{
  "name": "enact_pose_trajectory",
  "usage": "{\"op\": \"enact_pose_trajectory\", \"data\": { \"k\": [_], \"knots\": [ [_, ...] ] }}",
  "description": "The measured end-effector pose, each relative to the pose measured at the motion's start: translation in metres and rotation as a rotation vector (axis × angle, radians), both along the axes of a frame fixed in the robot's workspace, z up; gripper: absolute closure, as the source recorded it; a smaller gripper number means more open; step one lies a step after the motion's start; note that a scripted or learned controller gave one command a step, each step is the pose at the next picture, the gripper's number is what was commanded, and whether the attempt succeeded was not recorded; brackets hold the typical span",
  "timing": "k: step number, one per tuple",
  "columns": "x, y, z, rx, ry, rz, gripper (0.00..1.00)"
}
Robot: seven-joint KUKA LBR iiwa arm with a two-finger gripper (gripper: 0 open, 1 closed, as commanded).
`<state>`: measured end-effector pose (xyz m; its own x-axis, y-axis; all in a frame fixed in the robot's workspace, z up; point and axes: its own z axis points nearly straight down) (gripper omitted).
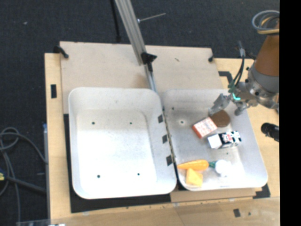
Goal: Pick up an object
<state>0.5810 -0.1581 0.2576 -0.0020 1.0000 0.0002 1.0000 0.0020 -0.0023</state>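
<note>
Brown disc (221,119) lies in the right bin (249,168), touching the red-and-white box (204,127) on its left. White-and-black block (224,139) sits just below; orange carrot-like piece (193,165), yellow wedge (194,177) and a white-and-teal piece (220,166) cluster near the front wall. Gripper (231,105) hovers just above the disc, fingers spread, nothing between them. Likely risks: disc is flat and low, so the fingers may skate over it; the left finger could land on the box and shove it; a closing pinch may catch both things or neither.
</note>
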Motion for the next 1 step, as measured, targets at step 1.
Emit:
{"op": "enact_pose_trajectory", "data": {
  "k": [1],
  "knots": [
    [0.0008, 0.0001, 0.0023, -0.001, -0.005, 0.0, 0.0]
  ]
}}
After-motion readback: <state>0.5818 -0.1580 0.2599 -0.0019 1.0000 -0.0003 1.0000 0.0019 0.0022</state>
